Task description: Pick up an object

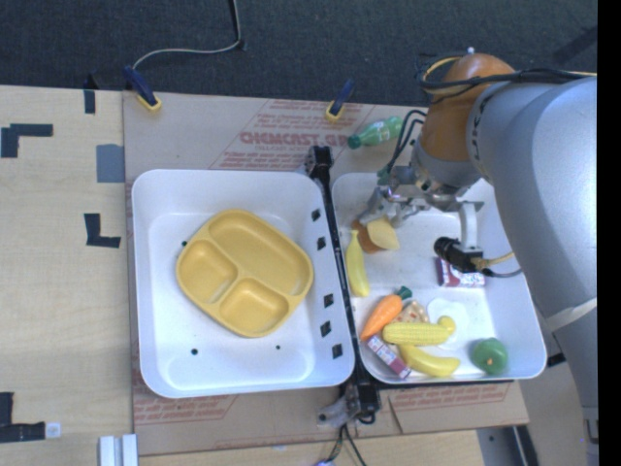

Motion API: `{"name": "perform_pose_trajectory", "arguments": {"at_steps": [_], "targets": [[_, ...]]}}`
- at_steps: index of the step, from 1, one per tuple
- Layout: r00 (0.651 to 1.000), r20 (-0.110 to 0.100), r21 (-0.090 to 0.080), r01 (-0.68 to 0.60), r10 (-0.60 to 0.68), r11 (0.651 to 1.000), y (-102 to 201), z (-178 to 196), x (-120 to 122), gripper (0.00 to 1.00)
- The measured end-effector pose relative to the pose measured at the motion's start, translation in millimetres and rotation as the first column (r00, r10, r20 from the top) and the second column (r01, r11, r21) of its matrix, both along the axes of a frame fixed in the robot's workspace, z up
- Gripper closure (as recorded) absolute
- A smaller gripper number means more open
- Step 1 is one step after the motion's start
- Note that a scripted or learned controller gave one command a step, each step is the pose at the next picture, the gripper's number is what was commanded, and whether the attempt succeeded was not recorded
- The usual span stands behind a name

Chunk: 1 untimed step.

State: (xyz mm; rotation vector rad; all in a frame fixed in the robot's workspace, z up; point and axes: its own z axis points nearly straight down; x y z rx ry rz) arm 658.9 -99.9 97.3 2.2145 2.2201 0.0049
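Two glossy white bins [146, 260]; we see the claw [393, 202] above a smooth tan wedge [379, 235], grip state unclear.

Red print reading "CHEMCAST" was legible on the brown cardboard sheet [262, 144] beneath the bins, with the remaining lettering there too small to make out, and no other readable text, numbers or labels were observed.
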Motion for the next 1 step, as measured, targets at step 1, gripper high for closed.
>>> {"name": "perform_pose_trajectory", "arguments": {"at_steps": [1], "targets": [[1.000, -0.006, 0.003, 0.000, 0.000, 1.000, 82.8, 87.5, -11.5, 1.00]]}}
